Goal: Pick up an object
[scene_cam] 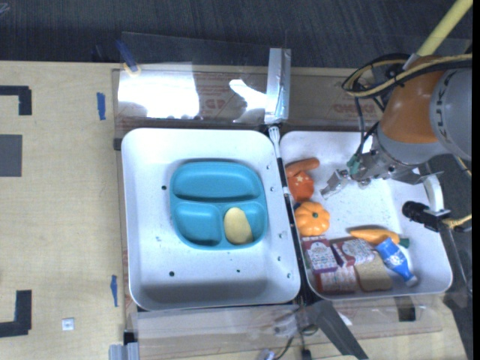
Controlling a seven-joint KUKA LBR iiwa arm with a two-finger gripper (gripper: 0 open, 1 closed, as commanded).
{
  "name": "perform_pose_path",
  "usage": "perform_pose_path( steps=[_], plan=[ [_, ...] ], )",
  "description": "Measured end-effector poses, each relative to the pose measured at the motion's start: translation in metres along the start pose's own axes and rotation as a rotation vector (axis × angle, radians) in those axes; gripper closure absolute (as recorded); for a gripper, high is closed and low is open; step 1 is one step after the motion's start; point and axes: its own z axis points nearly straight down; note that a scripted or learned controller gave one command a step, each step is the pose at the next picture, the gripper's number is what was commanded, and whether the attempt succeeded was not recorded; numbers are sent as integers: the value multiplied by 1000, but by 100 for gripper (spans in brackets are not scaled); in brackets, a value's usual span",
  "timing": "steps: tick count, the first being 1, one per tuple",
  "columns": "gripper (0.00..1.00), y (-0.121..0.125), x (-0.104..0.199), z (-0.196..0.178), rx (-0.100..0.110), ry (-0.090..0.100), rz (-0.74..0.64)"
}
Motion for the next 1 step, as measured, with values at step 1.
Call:
perform_pose_path(
  steps=[1],
  plan=[
    [0,26,20,24,-13,-4,82]
  ],
)
